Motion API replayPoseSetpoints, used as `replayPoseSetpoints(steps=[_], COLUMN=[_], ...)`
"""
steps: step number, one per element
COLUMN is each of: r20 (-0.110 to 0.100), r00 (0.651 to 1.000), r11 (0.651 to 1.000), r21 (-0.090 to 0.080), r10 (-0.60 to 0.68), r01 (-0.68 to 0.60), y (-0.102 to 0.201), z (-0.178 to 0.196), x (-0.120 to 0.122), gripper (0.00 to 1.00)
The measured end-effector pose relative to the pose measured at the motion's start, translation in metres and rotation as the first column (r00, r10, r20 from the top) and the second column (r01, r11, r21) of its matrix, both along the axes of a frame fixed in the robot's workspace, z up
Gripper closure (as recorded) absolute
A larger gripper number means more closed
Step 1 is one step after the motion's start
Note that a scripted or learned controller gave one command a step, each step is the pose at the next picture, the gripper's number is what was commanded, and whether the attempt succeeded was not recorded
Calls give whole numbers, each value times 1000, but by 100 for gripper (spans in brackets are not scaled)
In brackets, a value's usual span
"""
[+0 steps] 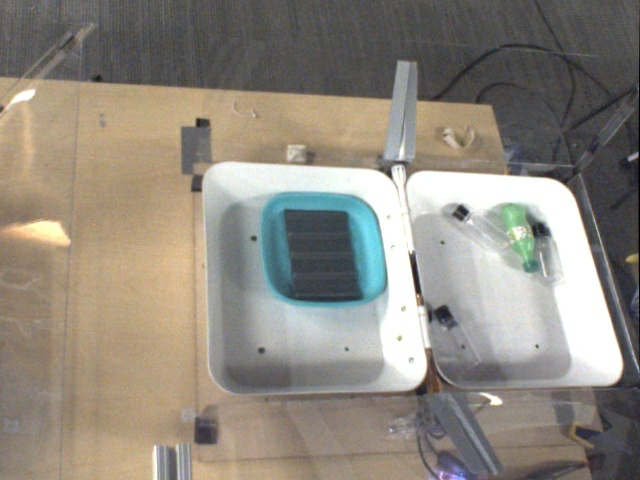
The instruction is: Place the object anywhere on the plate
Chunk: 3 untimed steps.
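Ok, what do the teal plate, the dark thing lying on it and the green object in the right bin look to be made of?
Teal plate: likely plastic, smooth, evenly coloured with a soft sheen. Dark ribbed block lying on it: matte, maybe rubber or foam; its ridges show no glare. Green object: glossy, probably plastic, lying with clear see-through pieces; too small to tell more.

**One fixed camera, high above the bench**

The single view looks down at a slant on the wooden bench [110, 298], far enough back to take in both white bins: left bin [225, 353] and right bin [590, 353]. Dark carpet [250, 18] fills the top; the tilt seems slight.
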State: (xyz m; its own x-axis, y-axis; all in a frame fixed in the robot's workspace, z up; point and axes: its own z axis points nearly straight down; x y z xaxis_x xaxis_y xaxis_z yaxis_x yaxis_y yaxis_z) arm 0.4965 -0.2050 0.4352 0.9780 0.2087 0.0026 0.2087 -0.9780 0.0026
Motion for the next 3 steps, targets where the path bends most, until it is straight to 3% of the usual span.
replayPoseSetpoints(steps=[3], r20=[-3], r00=[1000], r11=[1000], r21=[0], r10=[1], r01=[-1], y=[1], z=[-1], x=[-8], gripper=[0])
